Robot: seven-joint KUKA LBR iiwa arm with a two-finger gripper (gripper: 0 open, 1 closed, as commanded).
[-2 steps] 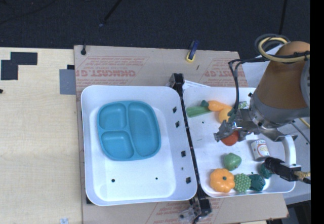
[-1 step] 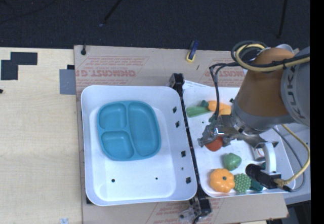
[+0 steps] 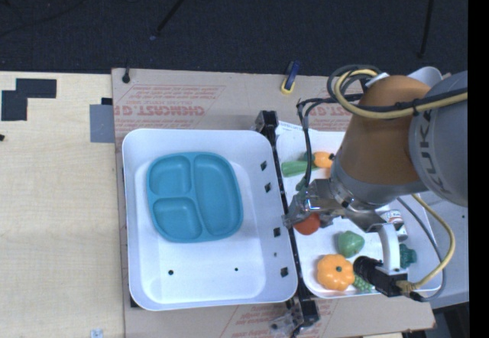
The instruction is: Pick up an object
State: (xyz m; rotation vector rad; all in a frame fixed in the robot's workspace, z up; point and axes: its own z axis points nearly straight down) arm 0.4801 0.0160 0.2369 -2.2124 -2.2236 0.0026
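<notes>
Can't tell from where I'm standing how the gripper (image 3: pixel 306 210) is set; the big orange wrist covers most of it, so I won't call it open or closed. What I can see is that it's low in the right bin (image 3: pixel 306 271), hard up against that bin's left wall, and a red round thing (image 3: pixel 307 225) sits right underneath it, looks like touching or nearly so. I'd say that's the object it's going for, so we're at the reach-and-grab step, nothing lifted yet. Just right and below the red one there's a green lump (image 3: pixel 350 242), and further down an orange pumpkin-looking piece (image 3: pixel 335 271). Up above the gripper there's a green piece (image 3: pixel 293 167) and a small orange ball (image 3: pixel 324 160). Way off to the left is the other bin (image 3: pixel 200 290) with a blue divided plate (image 3: pixel 194 197) in it. Next move, I reckon: get a proper pinch on the red thing, then straight up without dragging on the bin wall.
</notes>
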